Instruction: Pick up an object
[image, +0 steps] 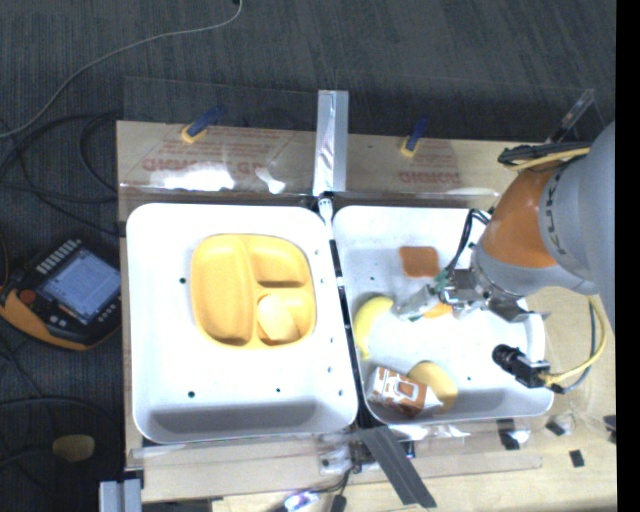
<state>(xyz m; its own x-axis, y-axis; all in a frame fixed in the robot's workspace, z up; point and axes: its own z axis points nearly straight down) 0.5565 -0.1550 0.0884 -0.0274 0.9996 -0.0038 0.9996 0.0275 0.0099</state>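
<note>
My arm (560, 215) reaches in over the right bin (470, 225), and my gripper (425, 303) is down near that bin's middle, just beside a pale yellow round fruit (372, 318) at the bin's left wall. I judge the pick not yet done: nothing shows lifted clear, and whether my tool is spread or pinching something I cannot tell, since the wrist covers it; a small orange bit (438, 312) shows at the tip, but I cannot say it is gripped. Counting, largest first: two white bins; in the left bin (160, 380), one yellow divided tray (250, 288) lying in the middle; in the right bin, the one round fruit, one brown printed carton (398, 393) at the near left corner, one yellowish potato-like piece (434, 378) touching it, and one orange block (419, 260) toward the far edge.
</note>
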